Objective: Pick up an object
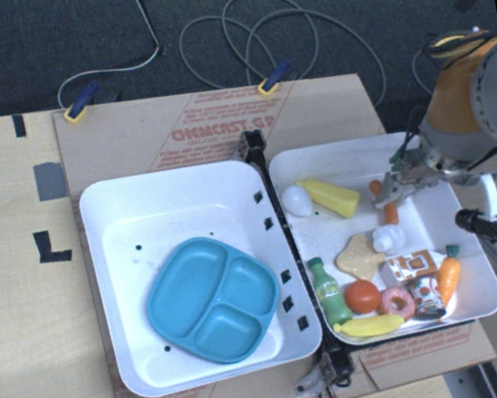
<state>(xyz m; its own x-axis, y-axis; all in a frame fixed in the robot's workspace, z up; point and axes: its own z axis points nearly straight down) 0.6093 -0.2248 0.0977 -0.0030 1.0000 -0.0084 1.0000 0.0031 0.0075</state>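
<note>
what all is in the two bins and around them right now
left bin: 1, white, left of bench
right bin: 1, white, right of bench
divided plate: 1, blue, in left bin
green bottle: 1, right bin, near divider
tomato: 1, red, beside bottle
banana: 1, yellow, front edge
carrot: 1, orange, front right
yellow block: 1, back of right bin
cables: grey, behind the bins
arm: 1, grey and orange, right
tool: 1, over right bin

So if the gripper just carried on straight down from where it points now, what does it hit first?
Probably the small orange piece directly under the gripper in the right bin, with a white object just beyond it. Depth is hard to judge from this slanted view.
</note>
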